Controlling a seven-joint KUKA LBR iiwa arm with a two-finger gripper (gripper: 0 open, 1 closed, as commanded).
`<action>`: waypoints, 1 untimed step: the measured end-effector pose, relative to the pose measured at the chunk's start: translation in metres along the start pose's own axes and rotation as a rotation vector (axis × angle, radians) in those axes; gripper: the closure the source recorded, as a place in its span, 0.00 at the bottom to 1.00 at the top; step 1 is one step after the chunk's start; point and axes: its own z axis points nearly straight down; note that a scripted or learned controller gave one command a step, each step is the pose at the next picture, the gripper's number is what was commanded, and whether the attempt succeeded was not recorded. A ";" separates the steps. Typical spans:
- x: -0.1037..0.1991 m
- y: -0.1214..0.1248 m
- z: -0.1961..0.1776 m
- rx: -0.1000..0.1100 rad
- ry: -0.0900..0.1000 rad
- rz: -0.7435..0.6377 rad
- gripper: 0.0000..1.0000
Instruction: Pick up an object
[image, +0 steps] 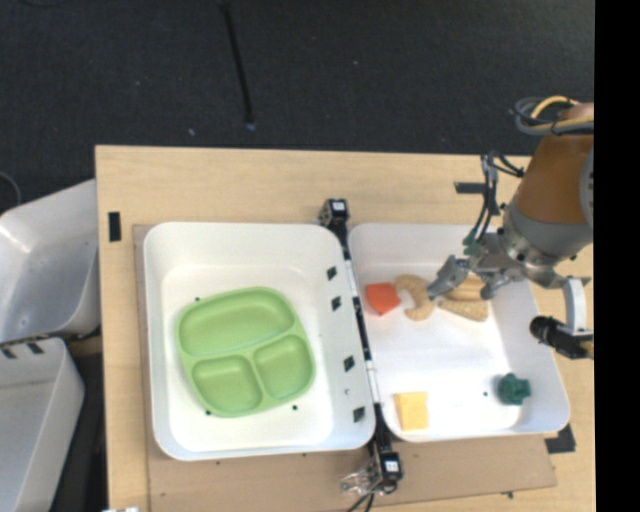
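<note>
Grey metal fingers of the gripper (462, 282) hang low over the far part of the right bin (470, 420), but the view does not settle whether they are spread or closed, and nothing can be seen held between them. Directly under and beside the gripper lies a cluster of tan pieces: a curved tan piece (415, 297) to its left and a flatter tan piece (468, 303) just below it — whether the gripper touches either cannot be told. An orange-red block (381, 298) sits just left of the curved tan piece, near the bin's left wall. Nearer the camera, a yellow block (411, 409) lies close to the near-left corner of the same bin, and a small dark green object (513, 388) rests by the near-right wall, well apart from the rest. Behind the gripper the arm (552, 195) rises toward the right — its orange band above the grey wrist. In the left bin (160, 260), a light green divided plate (246, 350) lies flat in the middle. Both bins rest on a pale wooden bench (250, 185).
</note>
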 end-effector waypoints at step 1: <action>0.000 0.003 -0.007 -0.012 -0.002 -0.003 0.00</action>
